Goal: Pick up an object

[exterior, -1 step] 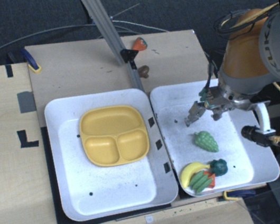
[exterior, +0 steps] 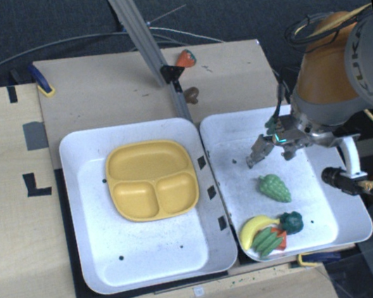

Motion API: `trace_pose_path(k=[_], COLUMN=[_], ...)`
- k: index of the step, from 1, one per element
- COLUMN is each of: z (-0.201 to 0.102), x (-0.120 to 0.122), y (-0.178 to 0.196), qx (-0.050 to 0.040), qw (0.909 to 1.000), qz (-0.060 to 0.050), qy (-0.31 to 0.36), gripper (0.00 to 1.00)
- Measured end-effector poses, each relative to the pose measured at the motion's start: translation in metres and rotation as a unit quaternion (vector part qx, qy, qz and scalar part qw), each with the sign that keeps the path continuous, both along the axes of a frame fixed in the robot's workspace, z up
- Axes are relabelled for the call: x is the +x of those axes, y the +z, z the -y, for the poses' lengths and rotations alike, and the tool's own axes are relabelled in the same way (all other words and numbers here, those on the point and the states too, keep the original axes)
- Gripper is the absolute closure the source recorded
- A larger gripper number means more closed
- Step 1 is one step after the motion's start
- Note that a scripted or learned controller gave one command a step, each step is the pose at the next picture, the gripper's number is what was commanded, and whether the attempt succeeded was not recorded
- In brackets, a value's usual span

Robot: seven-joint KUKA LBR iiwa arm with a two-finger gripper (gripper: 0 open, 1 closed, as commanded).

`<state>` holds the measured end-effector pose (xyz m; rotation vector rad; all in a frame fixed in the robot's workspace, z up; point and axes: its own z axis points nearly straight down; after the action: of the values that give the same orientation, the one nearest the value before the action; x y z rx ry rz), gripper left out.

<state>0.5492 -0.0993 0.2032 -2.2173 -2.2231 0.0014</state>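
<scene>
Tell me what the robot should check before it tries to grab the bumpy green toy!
1. Target in sight: the bumpy green grape-like toy lies uncovered in the right shallow white bin. Ok.
2. Room around it: it lies apart from the pile of a yellow banana, a green pod toy and a dark green broccoli-like toy. Ok.
3. Two-finger gripper carries nothing: nothing shows between its fingers. Ok.
4. Gripper lined up: it sits up and slightly left of the toy, not over it. Not ok.
5. Gripper height above the bin floor: cannot tell.
6. Yellow divided plastic plate out of the way: it sits in the left white bin. Ok.
</scene>
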Motion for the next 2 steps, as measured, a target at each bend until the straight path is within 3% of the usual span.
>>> trace_pose_path(k=[2], z=[0.001], x=[-0.008], y=[-0.109], qx=[-0.0002], qw=[1.0000], qz=[-0.003], qy=[-0.001], gripper=[0.00])
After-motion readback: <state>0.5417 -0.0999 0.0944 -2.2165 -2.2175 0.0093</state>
